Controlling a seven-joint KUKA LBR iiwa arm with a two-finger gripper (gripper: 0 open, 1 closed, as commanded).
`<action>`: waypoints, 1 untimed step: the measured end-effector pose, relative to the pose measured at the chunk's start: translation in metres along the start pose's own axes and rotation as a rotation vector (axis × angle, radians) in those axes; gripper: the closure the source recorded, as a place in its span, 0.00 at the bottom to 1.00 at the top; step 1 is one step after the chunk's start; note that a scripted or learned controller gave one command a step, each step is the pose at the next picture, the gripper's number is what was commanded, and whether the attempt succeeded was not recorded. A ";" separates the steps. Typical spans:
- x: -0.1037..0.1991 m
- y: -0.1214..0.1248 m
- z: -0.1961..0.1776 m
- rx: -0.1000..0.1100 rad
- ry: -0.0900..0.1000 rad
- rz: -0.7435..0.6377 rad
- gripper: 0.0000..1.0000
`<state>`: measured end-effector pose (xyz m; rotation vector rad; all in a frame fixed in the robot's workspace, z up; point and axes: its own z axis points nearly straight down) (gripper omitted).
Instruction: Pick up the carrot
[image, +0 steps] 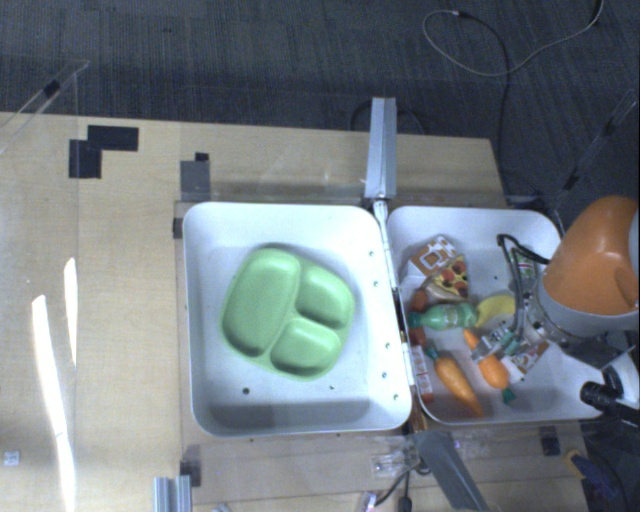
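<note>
The carrot (456, 379) lies in the right bin (540, 228), near its front wall. It is orange and points toward the front right, with a green stub at its upper left end. My gripper (508, 342) hangs low over the bin, just right of and behind the carrot, amid the pile of toy food. A second short orange piece (493, 373) lies directly under the gripper's front side. The carrot lies apart from the gripper.
The right bin also holds a green bottle-shaped toy (448, 317), a yellow piece (496, 305), a pizza-like slice (441, 262) and a small red item (420, 299). The left bin (210, 400) carries a green three-part tray (288, 312). The orange arm band (598, 265) overhangs the right bin's right side.
</note>
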<state>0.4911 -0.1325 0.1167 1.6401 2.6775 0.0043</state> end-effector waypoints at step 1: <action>0.077 0.037 -0.065 0.002 0.000 0.125 1.00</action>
